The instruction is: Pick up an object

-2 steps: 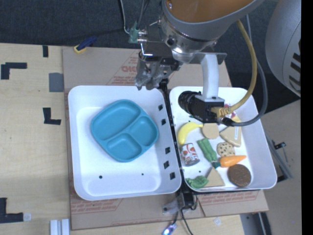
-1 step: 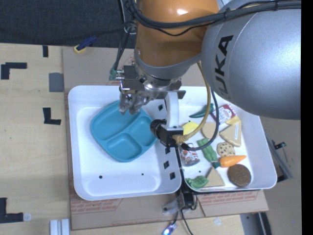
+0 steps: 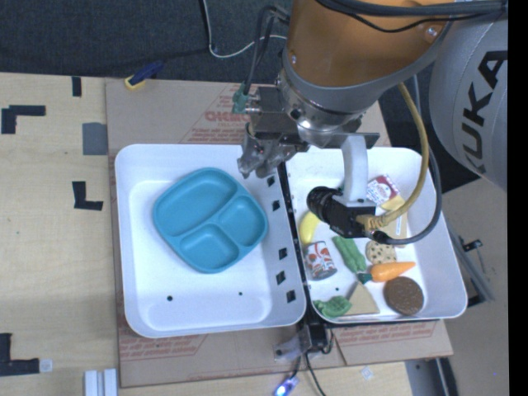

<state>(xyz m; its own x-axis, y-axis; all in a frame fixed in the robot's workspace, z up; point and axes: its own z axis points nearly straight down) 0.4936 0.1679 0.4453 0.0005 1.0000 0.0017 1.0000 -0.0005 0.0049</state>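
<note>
Blue tray [image 3: 210, 219] leaves white rim free; jaws [image 3: 262, 159] above divider, openness unclear.

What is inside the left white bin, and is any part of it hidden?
The left bin holds one blue divided plate. The gripper hangs over its upper right corner, hiding the floor beneath.

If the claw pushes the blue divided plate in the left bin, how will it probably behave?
The blue divided plate looks like rigid plastic, so it would probably stay stiff. It lies flat and low on the left bin floor, so it would likely slide rather than tip. Its raised rim may offer the only grasp.
</note>
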